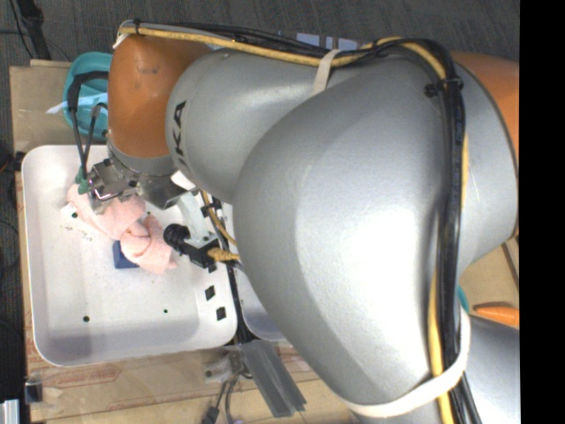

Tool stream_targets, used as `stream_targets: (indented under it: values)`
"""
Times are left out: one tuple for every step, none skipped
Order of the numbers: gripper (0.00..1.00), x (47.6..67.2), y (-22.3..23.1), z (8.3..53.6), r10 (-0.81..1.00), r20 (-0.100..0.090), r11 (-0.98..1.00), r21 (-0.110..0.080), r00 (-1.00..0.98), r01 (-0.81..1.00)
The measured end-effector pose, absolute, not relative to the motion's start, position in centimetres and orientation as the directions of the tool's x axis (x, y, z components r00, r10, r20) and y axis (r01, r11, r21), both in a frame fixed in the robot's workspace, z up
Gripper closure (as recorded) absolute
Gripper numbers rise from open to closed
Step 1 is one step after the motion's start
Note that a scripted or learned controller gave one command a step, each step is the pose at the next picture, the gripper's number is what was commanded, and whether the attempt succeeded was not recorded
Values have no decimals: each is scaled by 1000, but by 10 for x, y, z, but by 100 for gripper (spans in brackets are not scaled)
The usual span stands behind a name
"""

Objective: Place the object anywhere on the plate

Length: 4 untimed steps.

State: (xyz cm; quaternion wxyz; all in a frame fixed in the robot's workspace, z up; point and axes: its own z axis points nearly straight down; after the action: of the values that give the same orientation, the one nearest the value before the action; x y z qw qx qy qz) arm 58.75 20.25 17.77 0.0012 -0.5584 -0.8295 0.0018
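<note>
Hand (pixel 104 182) low over pink cloth (pixel 132 230) in left bin (pixel 53 325), grip state cannot tell; confirm a firm pinch before lifting.

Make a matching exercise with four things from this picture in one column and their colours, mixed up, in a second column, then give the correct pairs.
Things:
1. band above the arm's wrist
2. cloth in the left bin
3. small object at the cloth's lower edge
4. left bin

Colours:
A. white
B. blue
C. orange
D. pink

Pairs: 1-C, 2-D, 3-B, 4-A
</note>
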Motion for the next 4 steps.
stream_targets:
  values:
    - [100,573,148,215,947,0,322,-5,-322,947]
    - [100,537,194,110,923,4,384,16,-384,923]
    - [100,622,165,191,830,-1,558,0,-558,830]
    - [100,656,100,149,854,0,520,-3,-520,854]
